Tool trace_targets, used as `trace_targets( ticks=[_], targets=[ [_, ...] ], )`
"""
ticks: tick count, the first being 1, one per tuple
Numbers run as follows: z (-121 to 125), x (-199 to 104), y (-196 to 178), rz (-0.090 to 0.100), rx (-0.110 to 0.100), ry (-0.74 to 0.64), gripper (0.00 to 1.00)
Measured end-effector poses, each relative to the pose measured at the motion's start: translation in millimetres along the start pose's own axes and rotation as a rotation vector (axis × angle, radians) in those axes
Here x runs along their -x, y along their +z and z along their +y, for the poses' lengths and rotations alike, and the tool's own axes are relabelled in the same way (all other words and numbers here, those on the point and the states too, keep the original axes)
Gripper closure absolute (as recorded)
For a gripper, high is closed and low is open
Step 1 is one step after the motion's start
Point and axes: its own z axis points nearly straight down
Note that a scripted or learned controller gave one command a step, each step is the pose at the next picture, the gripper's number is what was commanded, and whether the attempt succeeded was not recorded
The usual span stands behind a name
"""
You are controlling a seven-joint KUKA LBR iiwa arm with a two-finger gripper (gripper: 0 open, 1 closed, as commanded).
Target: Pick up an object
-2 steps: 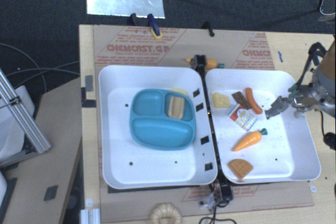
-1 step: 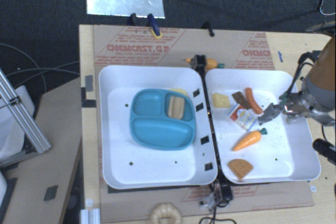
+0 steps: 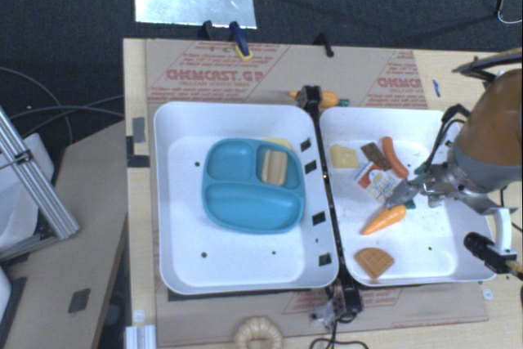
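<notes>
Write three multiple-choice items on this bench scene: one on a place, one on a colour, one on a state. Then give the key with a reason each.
1. Where does the divided plate lie?
A. in the left bin
B. in the right bin
C. on the cardboard behind the bins

2. What colour is that plate?
A. red
B. blue
C. black

3. How does the carrot stand to the gripper?
A. raised high above the bench
B. lying on the right bin's floor, just below the gripper
C. resting on the plate

Key: A, the plate sits within the left bin. B, its surface is plainly blue. B, the carrot lies flat on the right bin floor beside the gripper's tip.
</notes>
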Motion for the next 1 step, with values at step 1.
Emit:
trace_targets(
  ticks=[1],
  targets=[
    [-2.9, 9.6, 53.4, 0.0, 0.001, 0.0, 0.0]
  ],
)
